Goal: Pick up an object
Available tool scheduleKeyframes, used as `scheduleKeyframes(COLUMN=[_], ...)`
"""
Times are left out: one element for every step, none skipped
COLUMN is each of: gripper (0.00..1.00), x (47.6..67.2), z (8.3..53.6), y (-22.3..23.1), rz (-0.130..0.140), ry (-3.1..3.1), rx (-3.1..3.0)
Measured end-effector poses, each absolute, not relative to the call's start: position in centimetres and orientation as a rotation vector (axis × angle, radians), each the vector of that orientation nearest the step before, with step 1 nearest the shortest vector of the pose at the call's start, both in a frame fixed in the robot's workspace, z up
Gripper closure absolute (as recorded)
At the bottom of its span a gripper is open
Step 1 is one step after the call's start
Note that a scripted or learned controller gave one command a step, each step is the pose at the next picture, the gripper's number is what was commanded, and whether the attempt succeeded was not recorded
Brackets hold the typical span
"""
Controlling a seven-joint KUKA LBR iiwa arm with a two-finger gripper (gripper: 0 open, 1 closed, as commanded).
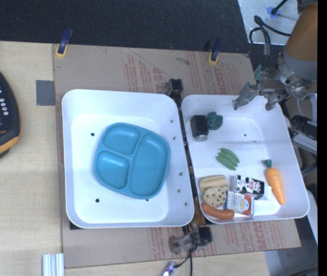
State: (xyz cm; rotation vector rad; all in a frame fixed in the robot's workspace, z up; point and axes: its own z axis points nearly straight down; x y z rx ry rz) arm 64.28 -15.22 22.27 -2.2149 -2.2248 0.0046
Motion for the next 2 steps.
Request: scheduleKeyframes(gripper=[0.00,0.00], x=[58.5,56.4], z=[9.1,9.2], y=[-13.7,-11.7], rz=[0.005,0.006], ry=[-2.228,-2.225], rx=[-2.216,-2.214])
